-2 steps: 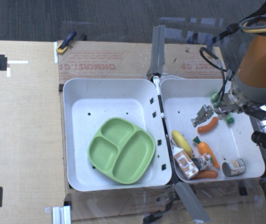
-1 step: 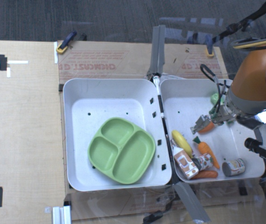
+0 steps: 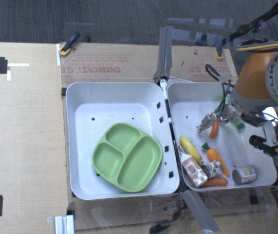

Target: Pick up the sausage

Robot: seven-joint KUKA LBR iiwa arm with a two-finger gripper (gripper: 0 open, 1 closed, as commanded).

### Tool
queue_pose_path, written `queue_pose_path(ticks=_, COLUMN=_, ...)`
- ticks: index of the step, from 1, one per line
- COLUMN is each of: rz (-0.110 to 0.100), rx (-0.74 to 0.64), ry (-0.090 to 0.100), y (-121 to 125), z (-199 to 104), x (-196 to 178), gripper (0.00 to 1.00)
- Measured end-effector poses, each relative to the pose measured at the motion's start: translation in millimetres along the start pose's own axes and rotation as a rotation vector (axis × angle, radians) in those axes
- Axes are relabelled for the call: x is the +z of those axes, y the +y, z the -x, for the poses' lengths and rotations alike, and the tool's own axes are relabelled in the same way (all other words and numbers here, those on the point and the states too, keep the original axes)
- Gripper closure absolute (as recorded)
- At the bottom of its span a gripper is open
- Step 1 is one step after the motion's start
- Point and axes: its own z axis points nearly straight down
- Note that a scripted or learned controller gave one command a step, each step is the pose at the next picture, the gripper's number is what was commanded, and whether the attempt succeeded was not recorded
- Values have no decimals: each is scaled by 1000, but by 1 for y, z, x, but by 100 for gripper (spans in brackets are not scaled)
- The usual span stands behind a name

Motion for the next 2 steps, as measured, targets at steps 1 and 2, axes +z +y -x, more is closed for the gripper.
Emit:
queue_pose_path(ticks=1, rz=-3, rx=0, ry=0, y=0, z=1, x=-6, gripper=100)
queue_pose_path(ticks=2, rz=-3, rx=0, ry=0, y=0, z=1, x=-6, gripper=0)
